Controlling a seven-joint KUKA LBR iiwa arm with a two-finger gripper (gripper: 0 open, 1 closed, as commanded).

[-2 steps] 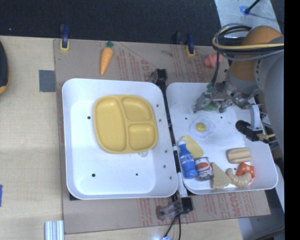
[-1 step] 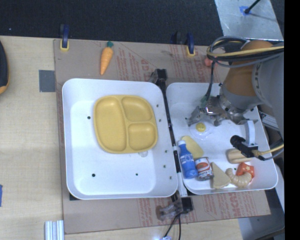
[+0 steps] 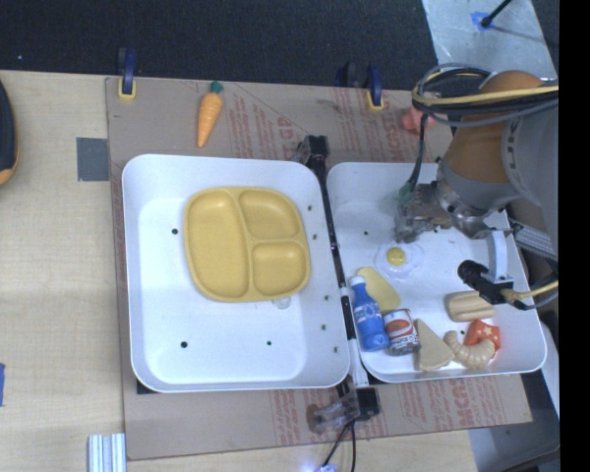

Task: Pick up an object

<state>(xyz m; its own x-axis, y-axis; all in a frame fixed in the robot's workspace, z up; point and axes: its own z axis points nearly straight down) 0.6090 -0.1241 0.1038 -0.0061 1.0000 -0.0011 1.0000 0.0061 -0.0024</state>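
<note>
The egg lies in the right bin, just below the tool; whether the tool is spread or pressed together I cannot tell. Being round, the egg may slip aside toward the bottle.

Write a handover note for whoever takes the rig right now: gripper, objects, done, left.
Gripper: low over the right bin, far side; finger state can't be read, nothing seen held.
Right bin: fried egg just in front of the gripper, blue bottle, can, bread roll, shrimp along the near side.
Left bin: yellow divided plate.
Toy carrot lies outside, on the bench.
Done: nothing lifted.
Left: grasp and lift one object.
</note>
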